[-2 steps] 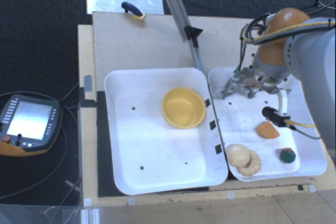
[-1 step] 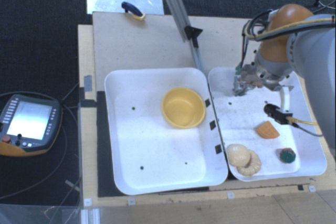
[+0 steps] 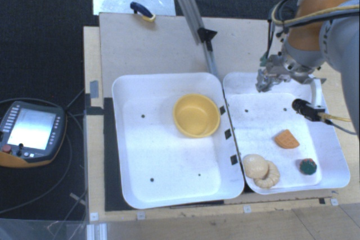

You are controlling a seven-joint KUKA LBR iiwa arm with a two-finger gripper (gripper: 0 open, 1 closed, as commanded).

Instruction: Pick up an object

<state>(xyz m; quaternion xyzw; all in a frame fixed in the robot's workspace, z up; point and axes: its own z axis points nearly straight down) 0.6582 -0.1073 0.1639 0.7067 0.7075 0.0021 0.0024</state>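
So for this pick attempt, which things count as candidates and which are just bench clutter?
Job in hand:
tool, above the right bin
orange wedge
cream shells
dark green piece
yellow bowl in the left bin

Lying about:
teach pendant
blue-and-yellow clamp
metal pole

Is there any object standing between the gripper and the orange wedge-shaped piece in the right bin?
Nothing visible stands in the way. The gripper is at the far end of the right white bin, and bare bin floor lies between it and the orange wedge-shaped piece. The small dark green round object and the beige pieces lie nearer the camera.
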